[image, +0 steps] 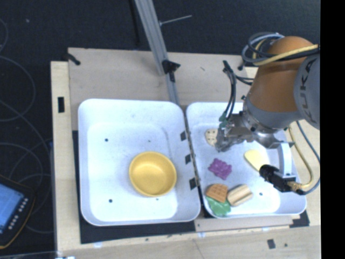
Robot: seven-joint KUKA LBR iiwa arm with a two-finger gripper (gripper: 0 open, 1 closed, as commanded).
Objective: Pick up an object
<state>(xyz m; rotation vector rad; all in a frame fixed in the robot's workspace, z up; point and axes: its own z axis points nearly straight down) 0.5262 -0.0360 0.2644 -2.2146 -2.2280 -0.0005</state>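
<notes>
My gripper [222,143] hangs low over the right bin [199,117], near its upper middle. A small cream die-like piece [211,136] lies just left of the fingers, touching or nearly touching them. Below the gripper sits a purple grape cluster [220,168]. A pale yellow banana-like piece [255,158] lies to the right under the wrist. Along the bin's front edge are a waffle-like tan piece [216,192] on a green item [218,208] and a tan bread roll [240,195]. A yellow bowl [152,173] stands in the left bin [108,123].
A grey metal post [153,34] slants down to the gap between the bins. The bench edge [59,144] runs on the left, with dark floor, cables and a tablet [11,209] beyond it.
</notes>
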